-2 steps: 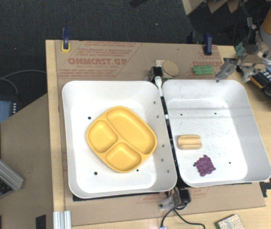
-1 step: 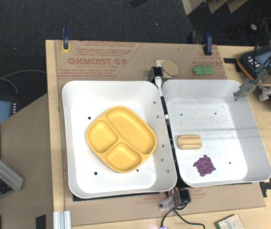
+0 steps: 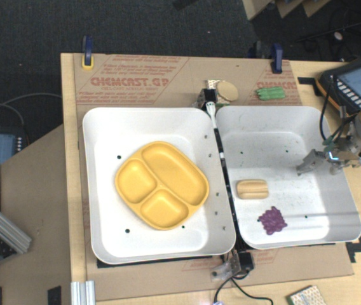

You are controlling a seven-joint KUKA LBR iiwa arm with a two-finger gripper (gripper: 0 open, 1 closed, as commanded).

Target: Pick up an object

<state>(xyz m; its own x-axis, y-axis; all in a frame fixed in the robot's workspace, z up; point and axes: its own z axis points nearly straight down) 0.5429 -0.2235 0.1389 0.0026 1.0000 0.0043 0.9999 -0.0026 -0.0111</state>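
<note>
- A brown board on the bench carries both bins, with dark carpet beyond.
- The gripper hangs low over the right bin, fingers spread, holding nothing.
- Left of it lie a tan bread roll and purple grapes.
- Further left, the left bin holds a yellow divided plate.

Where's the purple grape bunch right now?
The purple grape bunch lies in the right bin, near its front edge, just below-right of the tan bread roll.
</note>
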